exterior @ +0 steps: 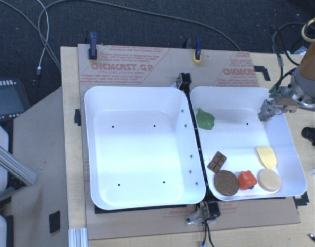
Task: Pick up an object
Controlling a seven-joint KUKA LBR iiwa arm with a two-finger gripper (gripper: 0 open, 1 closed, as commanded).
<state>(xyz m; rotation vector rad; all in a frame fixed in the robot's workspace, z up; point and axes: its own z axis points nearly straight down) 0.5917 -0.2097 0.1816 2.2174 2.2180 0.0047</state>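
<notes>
The hand (268,110) hovers at the far right rim of the right bin (289,138); whether it is open or closed cannot be told. Down from it lie a yellow piece (266,156), cream disc (269,180), red item (247,179), brown round (226,182) and chocolate bar (216,162); a green item (205,119) lies leftward. Beyond the left bin (95,153), the counter (70,138) carries a board (147,66) with red lettering, not clearly legible.

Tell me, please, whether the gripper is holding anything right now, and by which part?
Nothing is seen held. The gripper sits over the right white bin's far right rim, apart from the green leafy piece.
</notes>
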